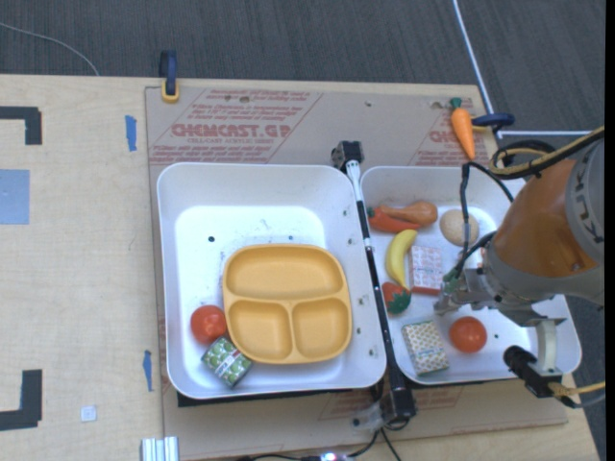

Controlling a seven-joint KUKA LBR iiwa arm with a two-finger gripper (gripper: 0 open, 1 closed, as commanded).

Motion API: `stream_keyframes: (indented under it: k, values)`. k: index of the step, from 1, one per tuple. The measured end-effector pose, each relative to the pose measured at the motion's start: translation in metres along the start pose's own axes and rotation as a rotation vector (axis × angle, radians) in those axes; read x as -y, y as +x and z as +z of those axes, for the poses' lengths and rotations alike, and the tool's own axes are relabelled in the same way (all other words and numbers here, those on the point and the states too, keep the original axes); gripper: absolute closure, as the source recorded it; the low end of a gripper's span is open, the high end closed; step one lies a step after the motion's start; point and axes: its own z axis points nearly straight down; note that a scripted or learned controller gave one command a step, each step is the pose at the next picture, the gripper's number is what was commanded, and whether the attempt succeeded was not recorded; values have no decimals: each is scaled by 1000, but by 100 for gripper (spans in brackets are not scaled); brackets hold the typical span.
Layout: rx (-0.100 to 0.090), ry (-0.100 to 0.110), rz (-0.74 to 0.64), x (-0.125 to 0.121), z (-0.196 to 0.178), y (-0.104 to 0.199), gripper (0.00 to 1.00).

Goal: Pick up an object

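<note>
The fingers [450, 298] are hovering in the right bin [567, 353]; whether they are apart or together I cannot tell. A red tomato [468, 334] is lying just below-right of them.

The arm [553, 229] is cut off at the right edge and conceals part of the right bin [567, 349]. Print on the small packet [427, 268] beside the banana [399, 255] is illegible.

Floor: dark grey ribbed carpet [288, 17] along the bench's far edge | Bench: pale plywood top [77, 257] | Overlay: printed brown cardboard sheet [250, 123] | Markers: blue tape strips [131, 133] near its left edge
</note>
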Motion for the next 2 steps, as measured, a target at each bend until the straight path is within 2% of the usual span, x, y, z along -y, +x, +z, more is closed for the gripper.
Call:
stream_keyframes:
  k: [1, 2]
  values:
    - [0, 1, 0, 0, 0, 0, 0]
    - [-15, 14, -5, 3, 11, 1, 0]
